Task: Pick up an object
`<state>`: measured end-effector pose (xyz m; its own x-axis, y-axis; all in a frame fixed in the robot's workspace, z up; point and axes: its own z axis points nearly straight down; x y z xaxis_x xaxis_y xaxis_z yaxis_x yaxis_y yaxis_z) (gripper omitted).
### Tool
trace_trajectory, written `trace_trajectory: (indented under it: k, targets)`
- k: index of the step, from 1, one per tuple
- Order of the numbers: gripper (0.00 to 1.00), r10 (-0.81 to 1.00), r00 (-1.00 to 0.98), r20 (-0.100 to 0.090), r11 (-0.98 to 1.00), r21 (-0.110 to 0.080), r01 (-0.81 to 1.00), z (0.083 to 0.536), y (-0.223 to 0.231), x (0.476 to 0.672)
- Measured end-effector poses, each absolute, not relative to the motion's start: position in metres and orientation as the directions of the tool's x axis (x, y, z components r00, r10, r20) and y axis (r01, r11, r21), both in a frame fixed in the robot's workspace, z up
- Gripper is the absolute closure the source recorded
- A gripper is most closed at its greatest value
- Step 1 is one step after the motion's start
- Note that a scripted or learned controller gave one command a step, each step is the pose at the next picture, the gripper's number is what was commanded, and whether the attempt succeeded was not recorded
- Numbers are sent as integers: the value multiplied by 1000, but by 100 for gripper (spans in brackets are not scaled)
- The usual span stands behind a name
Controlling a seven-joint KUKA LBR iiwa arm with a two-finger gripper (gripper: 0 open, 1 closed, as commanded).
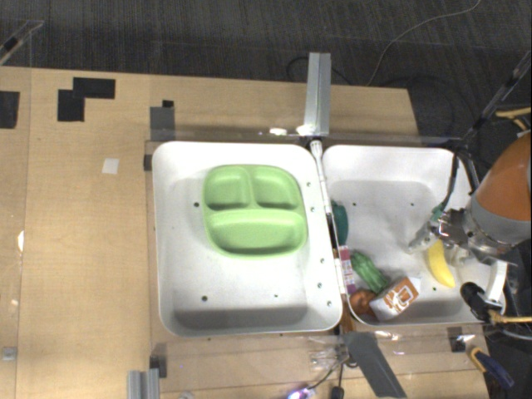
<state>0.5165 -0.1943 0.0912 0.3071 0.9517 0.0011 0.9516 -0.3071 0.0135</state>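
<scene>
**Banana beside the wrist, grip unclear**

I see the banana [440,264] lying in the right bin [391,181], near its right wall, just below the jaws [438,227]. I judge it light, smooth and curved, likely to roll, so I would take it across its middle. I cannot tell how the jaws stand or whether they touch it. Left of the banana lie a green vegetable [368,270] and an orange-and-white packet [396,298].

Pincer [435,233] touches banana [440,264] (right bin [391,181]).
</scene>
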Motion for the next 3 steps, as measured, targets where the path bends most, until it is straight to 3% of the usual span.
trace_trajectory:
  k: [1, 2, 3]
  targets:
    - [100, 953, 304, 6, -304, 19, 952, 103, -192, 520]
    - [100, 975, 222, 0, -222, 4, 975, 97, -172, 586]
    - [100, 987, 164, 0, -164, 5, 987, 203, -118, 614]
